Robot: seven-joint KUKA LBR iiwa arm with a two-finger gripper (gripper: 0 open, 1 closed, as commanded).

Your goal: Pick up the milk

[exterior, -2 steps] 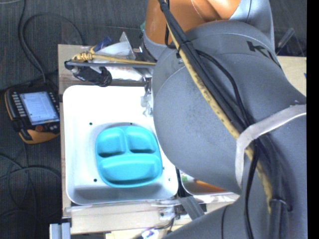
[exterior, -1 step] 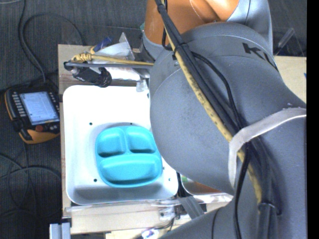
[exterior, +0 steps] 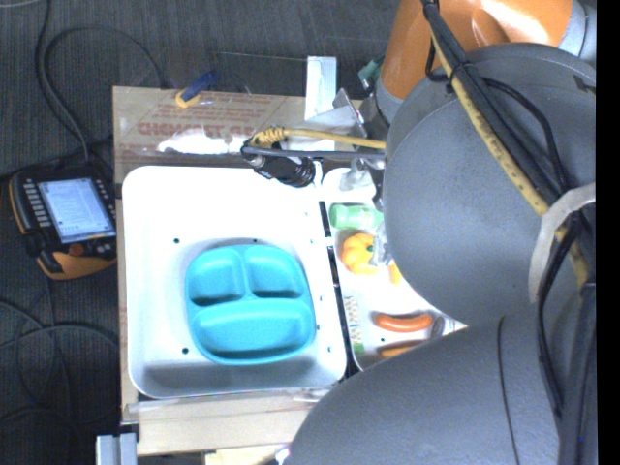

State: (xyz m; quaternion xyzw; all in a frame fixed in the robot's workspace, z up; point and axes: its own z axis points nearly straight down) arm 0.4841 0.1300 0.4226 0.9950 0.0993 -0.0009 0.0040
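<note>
The grey arm (exterior: 484, 211) with its orange band (exterior: 455, 27) reaches in from the right and covers most of the right bin (exterior: 339, 260). Its wrist end drops toward that bin's far left corner, where metal parts of the gripper (exterior: 362, 170) show just above a green item (exterior: 349, 216). Below the green item lie an orange pepper-shaped toy (exterior: 357, 251) and a red sausage-like piece (exterior: 402, 323). The arm hides whatever else lies in this bin.
The left bin (exterior: 160, 211) holds a blue divided tray (exterior: 250, 300). A black cable and a yellow rod (exterior: 291, 143) cross the far rim. A white card (exterior: 322, 80) stands behind the bins on cardboard. A handheld pendant (exterior: 63, 216) lies on the floor at left.
</note>
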